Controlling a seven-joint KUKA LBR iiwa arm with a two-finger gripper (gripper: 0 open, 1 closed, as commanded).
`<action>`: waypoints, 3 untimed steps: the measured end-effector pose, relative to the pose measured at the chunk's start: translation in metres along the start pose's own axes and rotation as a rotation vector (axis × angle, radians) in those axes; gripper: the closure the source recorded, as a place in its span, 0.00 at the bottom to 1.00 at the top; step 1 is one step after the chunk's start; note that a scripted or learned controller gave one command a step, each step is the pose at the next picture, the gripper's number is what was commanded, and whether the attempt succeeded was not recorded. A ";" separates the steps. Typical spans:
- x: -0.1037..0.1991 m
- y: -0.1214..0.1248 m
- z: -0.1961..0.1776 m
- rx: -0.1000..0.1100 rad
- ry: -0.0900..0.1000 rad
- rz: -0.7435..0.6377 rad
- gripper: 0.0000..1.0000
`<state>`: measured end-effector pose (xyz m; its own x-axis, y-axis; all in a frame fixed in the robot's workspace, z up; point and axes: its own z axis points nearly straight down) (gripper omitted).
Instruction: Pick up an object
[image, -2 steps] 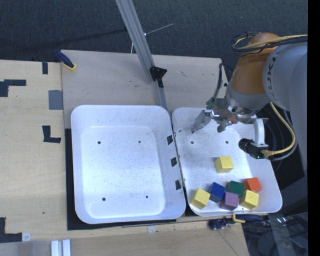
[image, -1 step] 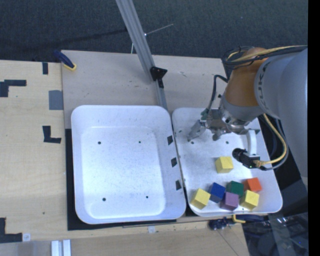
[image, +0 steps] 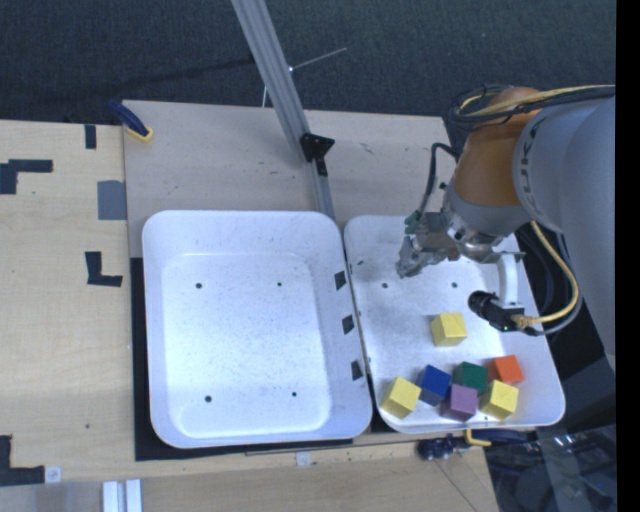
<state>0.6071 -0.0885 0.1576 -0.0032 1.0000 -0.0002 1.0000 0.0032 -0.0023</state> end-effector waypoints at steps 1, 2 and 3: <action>0.002 0.001 -0.063 -0.007 -0.001 0.001 1.00; 0.002 0.001 -0.050 0.001 -0.001 0.002 1.00; 0.049 0.004 -0.055 -0.002 0.002 -0.003 1.00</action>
<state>0.6106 -0.0395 0.2129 -0.0063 1.0000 0.0014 1.0000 0.0063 -0.0006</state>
